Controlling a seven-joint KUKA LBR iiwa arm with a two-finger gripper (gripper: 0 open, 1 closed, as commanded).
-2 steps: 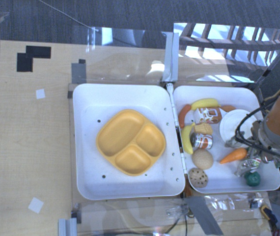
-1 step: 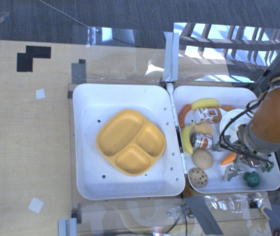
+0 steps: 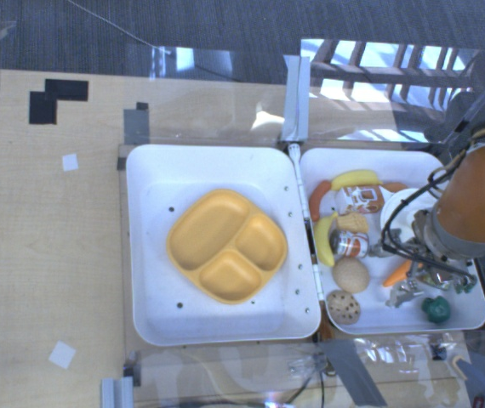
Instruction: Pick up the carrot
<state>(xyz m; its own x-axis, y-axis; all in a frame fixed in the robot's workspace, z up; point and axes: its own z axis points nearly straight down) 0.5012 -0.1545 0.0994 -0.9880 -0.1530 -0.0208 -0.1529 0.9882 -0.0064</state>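
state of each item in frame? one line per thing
carrot: lying in right bin, partly under the arm
gripper: low over right bin beside the carrot
yellow divided plate: flat in left bin, nothing on it
can: on its side
bananas: lying in right bin
egg: resting, whole

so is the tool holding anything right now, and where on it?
Cannot tell. The tool sits low beside the carrot in the right bin, but the wrist hides whether anything is gripped.

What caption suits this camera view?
Robot end effector poised beside the carrot in the crowded right bin.
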